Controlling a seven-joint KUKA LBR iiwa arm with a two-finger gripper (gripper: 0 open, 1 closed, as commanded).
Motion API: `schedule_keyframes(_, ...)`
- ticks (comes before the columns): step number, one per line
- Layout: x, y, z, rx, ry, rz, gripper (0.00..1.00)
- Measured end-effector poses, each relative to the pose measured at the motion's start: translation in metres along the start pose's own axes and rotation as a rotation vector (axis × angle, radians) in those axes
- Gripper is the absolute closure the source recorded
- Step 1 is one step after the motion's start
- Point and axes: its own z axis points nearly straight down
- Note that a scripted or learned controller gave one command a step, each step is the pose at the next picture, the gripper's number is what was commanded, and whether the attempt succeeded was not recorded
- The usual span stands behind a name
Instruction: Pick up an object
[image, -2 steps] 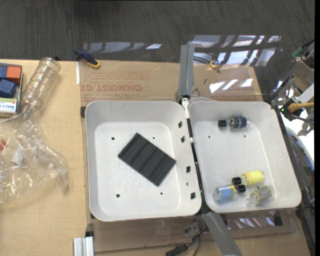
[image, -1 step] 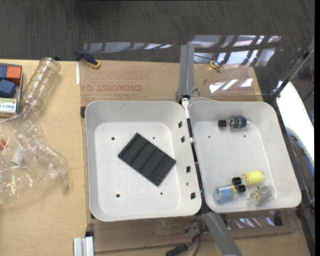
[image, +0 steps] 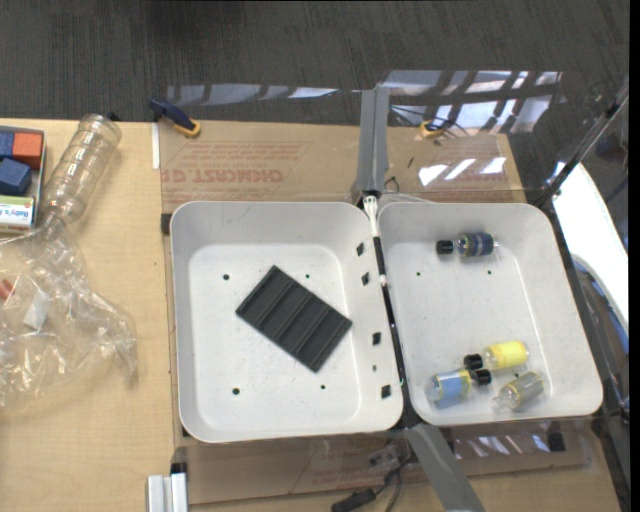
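At the right edge of the frame, a thin dark bar (image: 590, 140) slants down from the upper right corner. Below it, a faint bluish curved line (image: 605, 310) runs along a bright white patch. From here I cannot tell whether either belongs to the robot.

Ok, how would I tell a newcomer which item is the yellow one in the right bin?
Start at the right bin and go to its near corner, where three small bottles cluster. The yellow bottle is the one farthest from the near rim, with a black cap; its neighbours are a blue bottle and a clear bottle.
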Motion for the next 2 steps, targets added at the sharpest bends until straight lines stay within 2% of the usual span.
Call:
schedule_keyframes(1, 0.046, -0.066, -0.001, 0.001, 0.000, 0.269, 0.00)
schedule_keyframes(2, 0.000, 0.000, 0.002, 0.000, 0.000, 0.027, 0.00)
